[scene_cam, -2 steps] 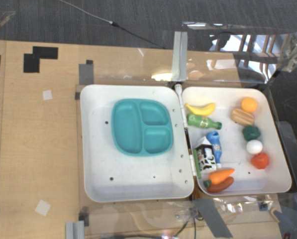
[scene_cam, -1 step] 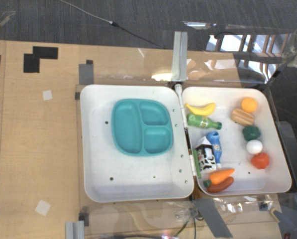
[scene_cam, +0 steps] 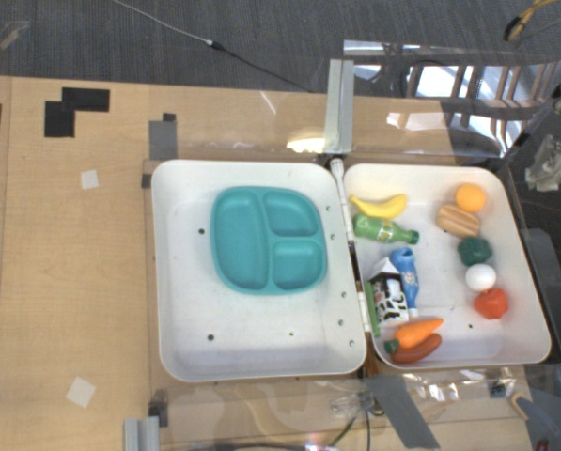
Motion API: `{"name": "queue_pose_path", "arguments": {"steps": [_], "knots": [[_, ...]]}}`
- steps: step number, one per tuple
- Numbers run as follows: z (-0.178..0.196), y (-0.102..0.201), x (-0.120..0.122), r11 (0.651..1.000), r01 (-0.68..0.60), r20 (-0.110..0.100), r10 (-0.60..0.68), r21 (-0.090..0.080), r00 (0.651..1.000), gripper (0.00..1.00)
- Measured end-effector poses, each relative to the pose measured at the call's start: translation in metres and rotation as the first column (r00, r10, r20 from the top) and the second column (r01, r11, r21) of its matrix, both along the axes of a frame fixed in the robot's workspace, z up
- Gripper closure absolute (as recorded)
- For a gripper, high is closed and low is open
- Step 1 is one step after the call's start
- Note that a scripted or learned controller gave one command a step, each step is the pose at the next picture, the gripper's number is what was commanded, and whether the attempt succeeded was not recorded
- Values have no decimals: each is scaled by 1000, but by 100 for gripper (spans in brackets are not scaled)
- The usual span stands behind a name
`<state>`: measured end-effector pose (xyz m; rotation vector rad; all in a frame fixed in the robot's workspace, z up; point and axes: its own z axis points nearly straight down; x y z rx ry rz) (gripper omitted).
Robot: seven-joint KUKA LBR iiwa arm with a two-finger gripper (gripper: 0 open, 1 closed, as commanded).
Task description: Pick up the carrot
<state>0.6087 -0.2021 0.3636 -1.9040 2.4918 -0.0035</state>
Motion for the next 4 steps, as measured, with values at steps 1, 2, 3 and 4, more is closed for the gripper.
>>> {"name": "queue_pose_path", "arguments": {"steps": [1, 2, 3, 4], "knots": [[22, -2, 62, 928, -373, 5, 373, -3, 928, 100], [55, 3, 61, 793, -609, 4, 609, -7, 793, 100], [77, 7, 61, 516, -856, 1, 856, -8, 516, 100], [81, 5, 61, 170, -985, -3, 985, -12, 170, 100]]}}
